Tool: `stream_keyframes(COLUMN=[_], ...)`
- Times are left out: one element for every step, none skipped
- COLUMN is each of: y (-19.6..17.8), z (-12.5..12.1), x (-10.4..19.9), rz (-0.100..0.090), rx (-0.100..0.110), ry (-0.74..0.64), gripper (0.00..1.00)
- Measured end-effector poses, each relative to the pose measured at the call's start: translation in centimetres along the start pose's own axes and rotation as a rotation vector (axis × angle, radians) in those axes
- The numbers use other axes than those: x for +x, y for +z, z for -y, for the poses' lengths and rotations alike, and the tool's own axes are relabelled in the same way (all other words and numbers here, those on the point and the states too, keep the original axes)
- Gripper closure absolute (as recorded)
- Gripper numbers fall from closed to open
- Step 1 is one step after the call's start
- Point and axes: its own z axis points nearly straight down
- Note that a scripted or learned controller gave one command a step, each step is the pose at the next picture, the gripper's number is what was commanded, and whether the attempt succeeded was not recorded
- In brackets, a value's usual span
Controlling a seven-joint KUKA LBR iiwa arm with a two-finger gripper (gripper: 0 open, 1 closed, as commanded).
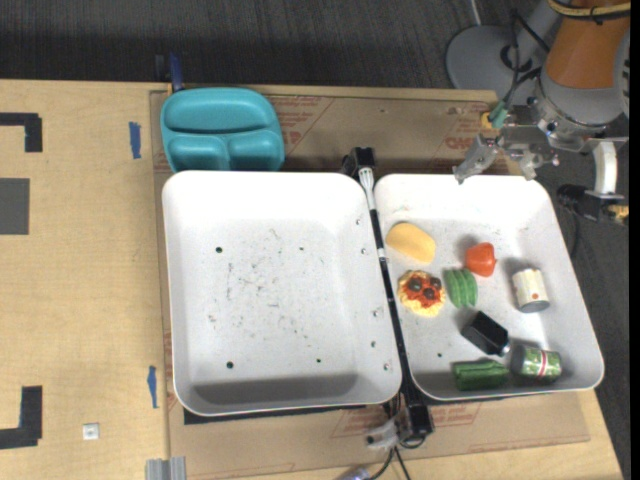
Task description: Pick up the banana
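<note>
text: reddish print on cardboard sheet (420, 118) | unreadable

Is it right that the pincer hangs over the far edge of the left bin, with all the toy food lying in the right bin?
Not quite. The camera view shows the pincer over the far edge of the right bin, not the left bin. The rest holds: the toy food, including the yellow piece, lies in the right bin.

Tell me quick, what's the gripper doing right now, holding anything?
Gripper: open, holding nothing, above the back edge of the right bin.
</note>
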Motion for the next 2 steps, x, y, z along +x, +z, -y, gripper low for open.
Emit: stream_keyframes(y=[5.1,5.1], z=[0.6,7.2], x=[8.8,14.9], rz=[-0.001,0.0], rx=[0.001,0.002], ry=[-0.042,-0.045], gripper=[0.0,0.0])
